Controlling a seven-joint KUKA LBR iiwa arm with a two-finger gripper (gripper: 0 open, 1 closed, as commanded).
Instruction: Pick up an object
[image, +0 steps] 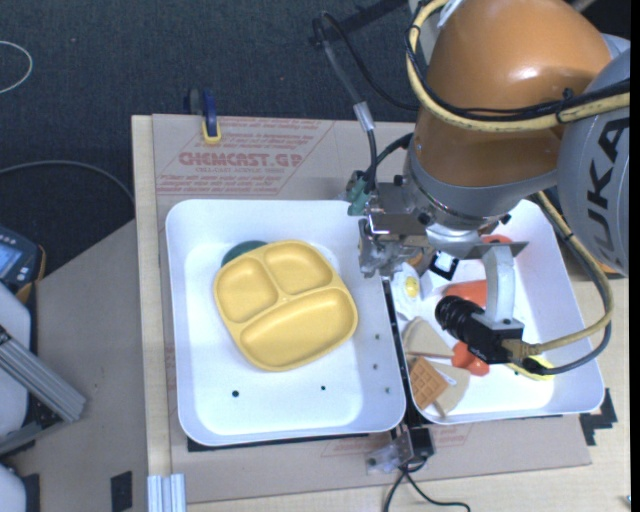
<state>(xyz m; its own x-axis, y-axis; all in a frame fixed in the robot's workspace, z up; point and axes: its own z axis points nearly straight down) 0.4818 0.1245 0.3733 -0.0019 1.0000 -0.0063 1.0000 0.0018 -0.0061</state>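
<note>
A small heap of toy food pieces (450, 345), among them a waffle-patterned tan square (427, 380), an orange-red chunk (468, 292) and a pale round piece with a yellow centre (407, 290), lies in the right-hand shallow white plastic bin (560, 390); any of these could be the object to pick. The grey arm with its orange band (510, 60) hangs low over that bin, and the claw (385, 250) sits near the divider between the two bins, just above the pale round piece. Its state cannot be told from this slant, since the wrist body covers it.

The left-hand white bin (190, 300) holds a yellow three-compartment plastic plate (286, 303) with a dark green round thing (240, 252) peeping out from under its far edge.

The main risk, as I judge it, is crowding. The pieces lie touching or overlapping, so a descent may pinch two at once, or nudge one aside and close on nothing. The claw is also very close to the bin wall; a slight offset could land it on the rim instead of on an object. A black fitting with a yellow cable (485, 335) trails over the heap and could snag or sweep pieces as the arm moves.
</note>
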